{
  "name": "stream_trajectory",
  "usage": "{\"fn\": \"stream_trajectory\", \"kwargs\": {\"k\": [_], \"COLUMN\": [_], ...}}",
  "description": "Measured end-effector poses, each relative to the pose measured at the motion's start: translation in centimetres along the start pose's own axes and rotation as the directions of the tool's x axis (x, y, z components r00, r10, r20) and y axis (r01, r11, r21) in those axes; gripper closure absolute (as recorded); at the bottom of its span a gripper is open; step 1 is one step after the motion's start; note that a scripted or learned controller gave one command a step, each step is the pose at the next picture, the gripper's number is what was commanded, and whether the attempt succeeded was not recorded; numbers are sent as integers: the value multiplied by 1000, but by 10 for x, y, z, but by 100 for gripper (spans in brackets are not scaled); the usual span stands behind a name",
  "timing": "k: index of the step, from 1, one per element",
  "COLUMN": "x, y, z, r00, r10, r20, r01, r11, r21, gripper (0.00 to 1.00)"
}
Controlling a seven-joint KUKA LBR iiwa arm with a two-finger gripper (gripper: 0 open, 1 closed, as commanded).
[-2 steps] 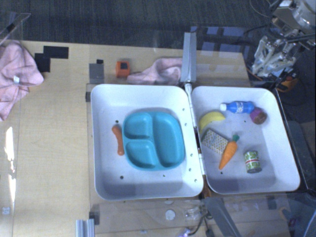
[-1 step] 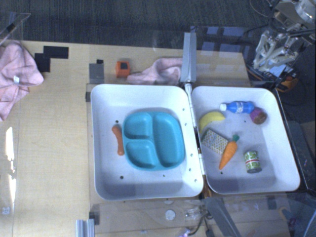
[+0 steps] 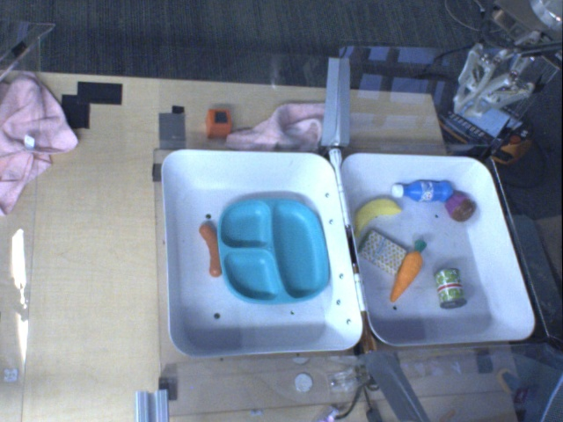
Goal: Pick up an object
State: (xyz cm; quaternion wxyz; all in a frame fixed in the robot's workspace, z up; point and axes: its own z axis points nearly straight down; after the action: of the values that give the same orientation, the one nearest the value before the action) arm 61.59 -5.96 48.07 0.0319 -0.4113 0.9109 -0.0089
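While end effector [image 3: 493, 82] grip state unreadable, orange carrot [image 3: 406, 272], green-topped, lies slanted in right bin [image 3: 510, 262].

I'm looking down at the wooden bench [image 3: 97, 262], which is carrying two white bins side by side: the left bin [image 3: 180, 236] and the right bin [image 3: 493, 236]. Behind them a pink cloth [image 3: 280, 128] is lying beside a small orange block [image 3: 218, 121], and another pink cloth [image 3: 31, 134] is sitting at the far-left edge.
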Motion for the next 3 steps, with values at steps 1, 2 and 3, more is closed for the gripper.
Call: {"fn": "stream_trajectory", "kwargs": {"k": [1,2,3], "x": [-3,-6,-9], "y": [-1,-1,-1], "z": [-14,-28,-42], "r00": [1000,1000,999], "r10": [0,0,-1], "r20": [12,25,38], "r01": [0,0,0], "r11": [1000,1000,1000], "r21": [10,19,29], "gripper": [100,100,100]}}
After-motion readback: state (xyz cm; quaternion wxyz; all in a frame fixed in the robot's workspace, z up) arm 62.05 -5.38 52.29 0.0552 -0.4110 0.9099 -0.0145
